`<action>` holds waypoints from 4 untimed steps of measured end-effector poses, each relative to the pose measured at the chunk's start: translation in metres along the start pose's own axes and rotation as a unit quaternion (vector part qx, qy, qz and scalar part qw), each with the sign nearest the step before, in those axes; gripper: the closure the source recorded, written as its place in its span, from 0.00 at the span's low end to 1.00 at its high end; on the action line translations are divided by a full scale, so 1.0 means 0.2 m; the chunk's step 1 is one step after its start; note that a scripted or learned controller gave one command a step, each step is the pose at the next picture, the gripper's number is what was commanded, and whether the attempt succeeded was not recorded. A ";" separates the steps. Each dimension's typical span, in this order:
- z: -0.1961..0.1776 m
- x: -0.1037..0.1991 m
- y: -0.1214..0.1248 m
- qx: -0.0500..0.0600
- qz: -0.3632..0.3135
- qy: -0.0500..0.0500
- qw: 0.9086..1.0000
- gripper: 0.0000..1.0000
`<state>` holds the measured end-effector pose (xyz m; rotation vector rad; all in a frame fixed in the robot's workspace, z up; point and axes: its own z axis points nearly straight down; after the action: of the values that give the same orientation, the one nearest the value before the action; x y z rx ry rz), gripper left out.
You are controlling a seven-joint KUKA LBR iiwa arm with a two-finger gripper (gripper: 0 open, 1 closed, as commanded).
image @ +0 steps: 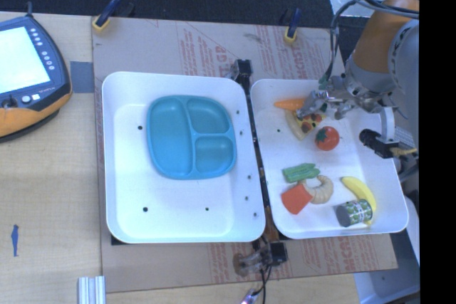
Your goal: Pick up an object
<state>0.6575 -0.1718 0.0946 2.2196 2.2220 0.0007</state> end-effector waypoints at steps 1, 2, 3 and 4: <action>-0.05 0.00 0.00 0.002 -0.002 0.001 1.000 1.00; -0.05 0.00 0.00 0.001 -0.002 0.001 1.000 0.00; -0.10 0.00 0.00 0.003 -0.003 0.001 1.000 1.00; -0.11 0.00 0.00 0.002 -0.004 0.001 1.000 0.00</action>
<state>0.6578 -0.1718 0.1159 2.2144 2.2327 -0.0031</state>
